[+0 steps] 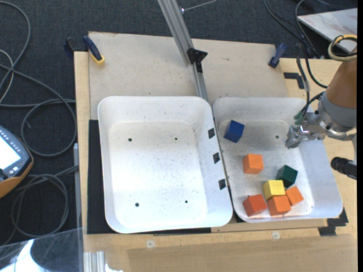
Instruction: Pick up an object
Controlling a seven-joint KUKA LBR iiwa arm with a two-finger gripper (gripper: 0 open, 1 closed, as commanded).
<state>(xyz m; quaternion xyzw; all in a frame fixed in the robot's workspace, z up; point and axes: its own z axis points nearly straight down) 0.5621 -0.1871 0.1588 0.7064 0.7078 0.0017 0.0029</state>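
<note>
Landmark for all places: the right bin (pixel 317 169).

1. Left bin (pixel 153 163), shallow, white, speckled. Stands just beside the right bin, their rims touching along a seam with black clips.
2. Metal strut (pixel 180 30), slanting down from the top of the view to the seam at the far corner of the right bin.
3. Blue cube (pixel 233 131). Lies alone in the right bin's far left part, apart from the other blocks.
4. Orange cube (pixel 253 164). Sits near the middle of the right bin, nearer the camera than the blue cube.
5. Cluster in the right bin's near part, blocks touching: red-orange block (pixel 255 204) at the left, yellow cube (pixel 274 188) on top, orange block (pixel 279 205) below it, a second orange block (pixel 295 195) at the right.
6. Dark green cube (pixel 288 174). Just behind the cluster, touching the yellow cube.
7. Gripper (pixel 293 137), at the end of the grey and orange arm (pixel 340 101). Hovers over the right bin's far right part. Whether its fingers are wide or narrow cannot be told. No block lies between them; the dark green cube is the nearest, a little toward the camera, and the blue cube lies well off to the left.
</note>
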